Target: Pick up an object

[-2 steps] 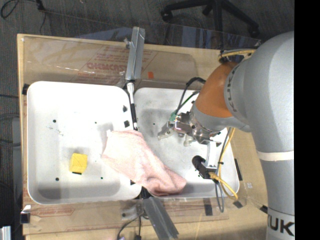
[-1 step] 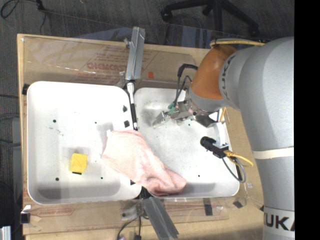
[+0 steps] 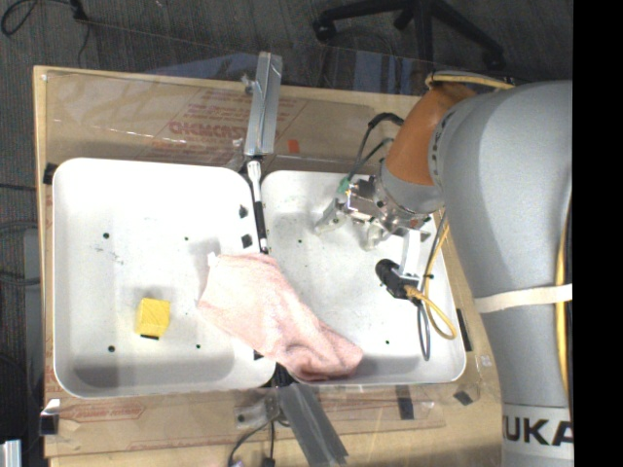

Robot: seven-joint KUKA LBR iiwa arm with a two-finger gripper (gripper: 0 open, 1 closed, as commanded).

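Two white bins [image 3: 97, 377] sit side by side on a bench. Nearest the camera, a pink cloth [image 3: 277, 321] drapes across the divider, mostly in the right bin. A yellow block [image 3: 153, 317] lies in the left bin, well apart. Farther back, the gripper [image 3: 341, 210] hangs over the right bin's rear, holding nothing visible; how far open it is cannot be told.

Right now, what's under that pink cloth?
The pink cloth drapes across the divider between the left bin and right bin, covering both floors there. Anything beneath it is hidden. The yellow block lies apart, uncovered.
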